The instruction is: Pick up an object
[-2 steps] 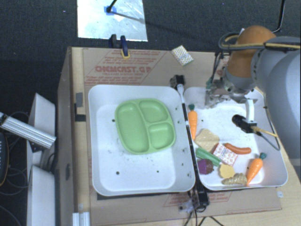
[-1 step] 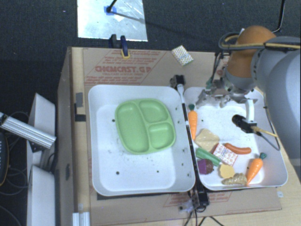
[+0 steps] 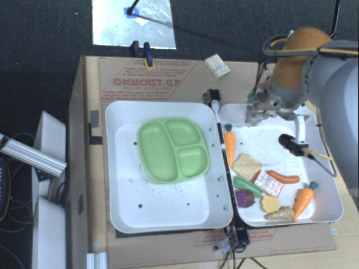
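Two white bins (image 3: 120,167), one green tray (image 3: 173,149) — two toy carrots (image 3: 230,143)

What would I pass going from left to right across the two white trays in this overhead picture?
Green divided plate → carrot by the divider → tan bread slice → red sausage → second carrot, with the tool hanging over the right bin's far edge.
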You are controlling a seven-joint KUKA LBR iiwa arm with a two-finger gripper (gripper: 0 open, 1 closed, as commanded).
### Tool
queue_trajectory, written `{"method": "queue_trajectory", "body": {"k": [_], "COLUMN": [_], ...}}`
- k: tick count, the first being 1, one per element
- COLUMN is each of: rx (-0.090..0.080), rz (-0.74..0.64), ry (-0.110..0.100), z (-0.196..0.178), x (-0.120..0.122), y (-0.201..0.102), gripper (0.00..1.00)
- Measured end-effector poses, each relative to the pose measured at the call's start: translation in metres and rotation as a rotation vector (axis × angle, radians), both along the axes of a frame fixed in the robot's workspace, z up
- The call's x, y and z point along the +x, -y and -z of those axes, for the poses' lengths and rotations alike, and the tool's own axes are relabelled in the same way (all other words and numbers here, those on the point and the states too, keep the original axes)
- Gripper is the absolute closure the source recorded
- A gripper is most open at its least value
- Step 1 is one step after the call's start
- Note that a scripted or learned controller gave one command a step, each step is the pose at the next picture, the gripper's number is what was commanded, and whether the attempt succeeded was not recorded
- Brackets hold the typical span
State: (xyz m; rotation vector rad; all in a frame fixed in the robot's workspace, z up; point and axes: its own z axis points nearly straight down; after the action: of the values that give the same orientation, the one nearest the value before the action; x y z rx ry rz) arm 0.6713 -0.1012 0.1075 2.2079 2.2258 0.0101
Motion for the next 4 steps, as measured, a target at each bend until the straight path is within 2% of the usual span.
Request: {"method": "queue_trajectory", "body": {"k": [1,2,3,4], "rx": [0.000,-0.001,-0.001,-0.001], "rz": [0.000,0.004,0.003,0.002], "ry": [0.000,-0.007,-0.003,-0.003], "z": [0.000,0.023,0.011,0.011], "x": [0.000,-0.002,-0.001,-0.001], "y": [0.000,-0.004,-0.004,-0.004], "gripper": [0.00,0.00,1.00,0.00]}}
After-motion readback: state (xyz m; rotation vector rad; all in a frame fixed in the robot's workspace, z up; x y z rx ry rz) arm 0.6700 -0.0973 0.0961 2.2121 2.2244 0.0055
